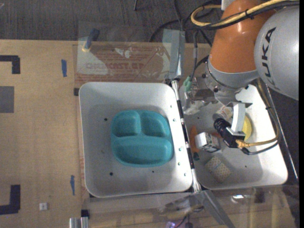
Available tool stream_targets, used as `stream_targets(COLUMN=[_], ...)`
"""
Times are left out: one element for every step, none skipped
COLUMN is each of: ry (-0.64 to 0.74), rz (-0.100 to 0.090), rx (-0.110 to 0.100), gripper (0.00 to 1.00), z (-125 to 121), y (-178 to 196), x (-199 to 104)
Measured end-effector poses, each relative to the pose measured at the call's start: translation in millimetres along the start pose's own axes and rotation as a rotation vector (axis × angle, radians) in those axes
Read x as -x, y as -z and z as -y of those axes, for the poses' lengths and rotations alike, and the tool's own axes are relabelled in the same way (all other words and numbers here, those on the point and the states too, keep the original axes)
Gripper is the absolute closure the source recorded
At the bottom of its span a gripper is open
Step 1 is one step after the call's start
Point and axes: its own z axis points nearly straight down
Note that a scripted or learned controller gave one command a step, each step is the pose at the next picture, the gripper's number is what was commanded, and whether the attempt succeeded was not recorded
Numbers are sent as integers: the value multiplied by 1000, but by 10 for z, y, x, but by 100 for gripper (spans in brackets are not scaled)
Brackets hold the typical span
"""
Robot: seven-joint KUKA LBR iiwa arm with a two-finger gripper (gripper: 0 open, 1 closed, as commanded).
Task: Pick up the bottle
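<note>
The arm's orange and grey wrist hangs over the back of the right bin (270,175). Below it, my gripper (197,97) reaches down at the bin's back left corner, mostly hidden by the wrist. A pale, translucent thing that looks like the bottle (190,107) lies right under the gripper, against the bin's left wall. I cannot make out whether it sits between the gripper's parts or just beside them.
The left bin (95,103) holds a teal divided plate (141,137). The right bin holds a small white block (206,141), a speckled pad (218,168), a yellow item (247,127) and an orange piece (192,145). A yellow cable (259,144) loops across it.
</note>
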Motion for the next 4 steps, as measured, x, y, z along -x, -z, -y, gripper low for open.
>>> stream_targets(ry=[-18,-84,-33,-196], rz=[1,2,1,1], rx=[0,-4,0,-4], gripper=[100,100,100,100], z=[-242,43,-221,-522], y=[776,489,871,490], x=[-459,-678,-1261,-650])
